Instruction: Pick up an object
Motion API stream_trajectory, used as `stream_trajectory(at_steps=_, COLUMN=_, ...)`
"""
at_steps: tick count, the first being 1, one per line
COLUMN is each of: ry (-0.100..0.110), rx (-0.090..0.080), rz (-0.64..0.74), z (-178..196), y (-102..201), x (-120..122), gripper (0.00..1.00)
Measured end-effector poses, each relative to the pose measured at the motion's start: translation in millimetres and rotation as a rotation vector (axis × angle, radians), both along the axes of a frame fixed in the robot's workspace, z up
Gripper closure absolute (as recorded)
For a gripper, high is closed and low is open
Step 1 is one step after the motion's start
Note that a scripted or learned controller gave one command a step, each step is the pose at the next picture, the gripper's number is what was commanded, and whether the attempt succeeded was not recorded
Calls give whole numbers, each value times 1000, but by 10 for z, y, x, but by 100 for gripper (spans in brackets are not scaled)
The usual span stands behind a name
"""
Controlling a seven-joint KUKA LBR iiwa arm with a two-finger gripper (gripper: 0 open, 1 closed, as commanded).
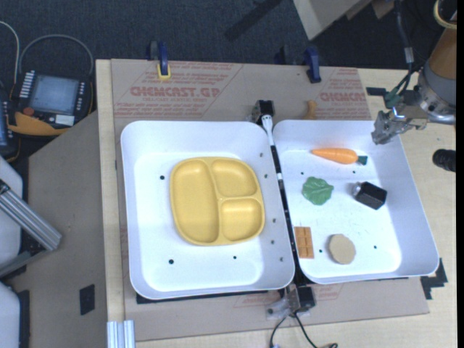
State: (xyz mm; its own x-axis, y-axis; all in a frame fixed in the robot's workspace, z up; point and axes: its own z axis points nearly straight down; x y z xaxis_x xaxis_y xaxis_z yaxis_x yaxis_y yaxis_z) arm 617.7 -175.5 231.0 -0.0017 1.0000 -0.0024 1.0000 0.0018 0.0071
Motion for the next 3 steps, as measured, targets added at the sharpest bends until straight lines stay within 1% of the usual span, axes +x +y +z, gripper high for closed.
stream_trajectory(at_steps=1, ry=1, rx=0, rz=0, z=447, y=-1, x=11, gripper=100)
stream_trajectory(at_steps=2, ry=8, rx=4, rz=3, z=345, y=501, x=53, gripper=100)
stream_trajectory(at_steps=3, ry=8, rx=4, rz=4, z=369, y=1054, x=26, gripper=100)
